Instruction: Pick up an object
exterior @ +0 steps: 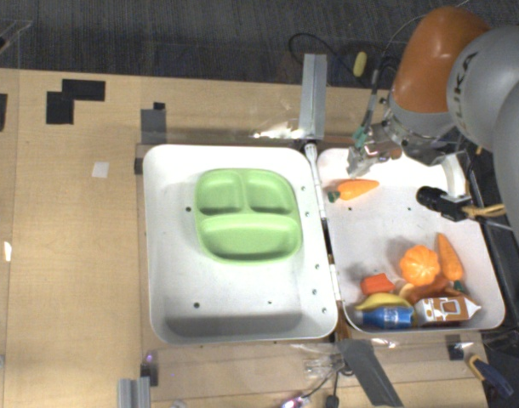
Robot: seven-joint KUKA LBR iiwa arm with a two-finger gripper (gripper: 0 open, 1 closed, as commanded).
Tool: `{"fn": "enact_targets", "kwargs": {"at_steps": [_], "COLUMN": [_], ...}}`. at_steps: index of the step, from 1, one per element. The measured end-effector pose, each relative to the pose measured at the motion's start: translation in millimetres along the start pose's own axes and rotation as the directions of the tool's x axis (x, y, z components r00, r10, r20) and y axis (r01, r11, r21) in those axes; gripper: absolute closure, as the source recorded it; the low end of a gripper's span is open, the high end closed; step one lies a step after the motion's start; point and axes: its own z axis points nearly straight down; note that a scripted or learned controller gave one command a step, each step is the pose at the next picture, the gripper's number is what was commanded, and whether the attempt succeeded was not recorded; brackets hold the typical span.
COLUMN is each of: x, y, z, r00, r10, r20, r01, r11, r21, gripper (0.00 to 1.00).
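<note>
My gripper (pixel 362 160) hangs over the far left corner of the right bin (pixel 387 228). Just below it in the view, a small orange carrot with a green tip (pixel 358 189) lies on the bin floor, apart from the gripper. Nothing shows held in the gripper. At the near right corner of that bin is a cluster: an orange fruit (pixel 419 263), a second carrot (pixel 450 258), a red piece (pixel 377 284), a yellow banana (pixel 382 301), a blue can (pixel 387 316) and a small carton (pixel 447 309).
The left bin (pixel 170 253) holds a green divided plate (pixel 246 214). A metal post (pixel 313 96) rises at the far end of the wall between the two bins. The arm's grey and orange body (pixel 464 58) looms over the right bin's far right.
</note>
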Motion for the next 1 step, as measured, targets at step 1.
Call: {"fn": "enact_targets", "kwargs": {"at_steps": [1], "x": [-0.1], "y": [-0.2], "z": [0.4], "r00": [1.0], "r10": [0.0], "r20": [0.0], "r01": [0.0], "r11": [1.0], "r21": [0.001], "gripper": [0.0]}}
